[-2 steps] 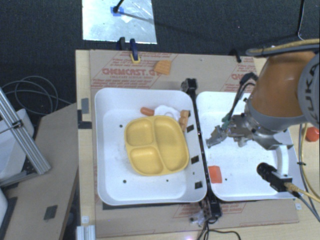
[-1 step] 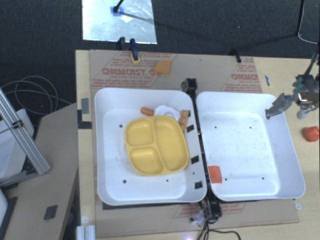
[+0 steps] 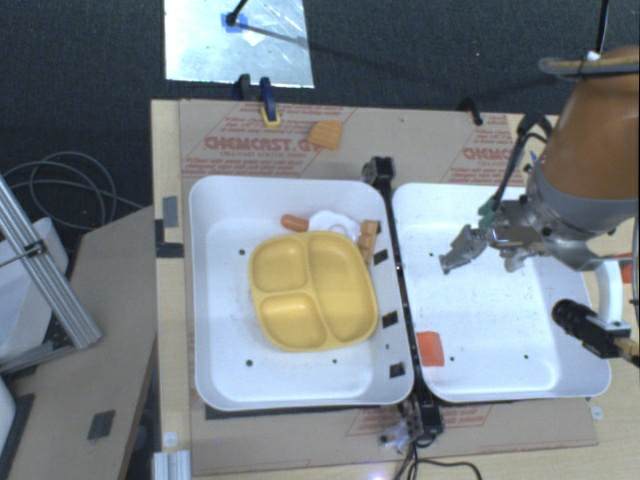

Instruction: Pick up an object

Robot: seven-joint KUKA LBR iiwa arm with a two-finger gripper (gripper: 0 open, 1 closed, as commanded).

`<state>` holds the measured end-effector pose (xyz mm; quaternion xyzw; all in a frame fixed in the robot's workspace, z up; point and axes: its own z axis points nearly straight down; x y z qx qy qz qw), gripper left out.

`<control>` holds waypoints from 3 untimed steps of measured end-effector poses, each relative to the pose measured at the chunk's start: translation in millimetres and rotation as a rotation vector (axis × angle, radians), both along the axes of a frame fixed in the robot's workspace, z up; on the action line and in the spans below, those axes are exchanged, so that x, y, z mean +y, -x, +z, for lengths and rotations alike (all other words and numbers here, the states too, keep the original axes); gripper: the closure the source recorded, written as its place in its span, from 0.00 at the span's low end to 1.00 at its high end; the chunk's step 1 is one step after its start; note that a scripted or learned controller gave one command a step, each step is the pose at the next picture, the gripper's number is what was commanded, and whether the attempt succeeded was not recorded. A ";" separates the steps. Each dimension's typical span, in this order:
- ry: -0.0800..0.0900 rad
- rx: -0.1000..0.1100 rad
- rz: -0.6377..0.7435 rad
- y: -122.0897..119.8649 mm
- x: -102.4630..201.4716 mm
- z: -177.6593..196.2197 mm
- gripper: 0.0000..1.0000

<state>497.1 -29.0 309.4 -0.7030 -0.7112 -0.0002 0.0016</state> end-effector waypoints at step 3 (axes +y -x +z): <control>0.002 -0.002 -0.004 10.0 49.6 28.2 0.00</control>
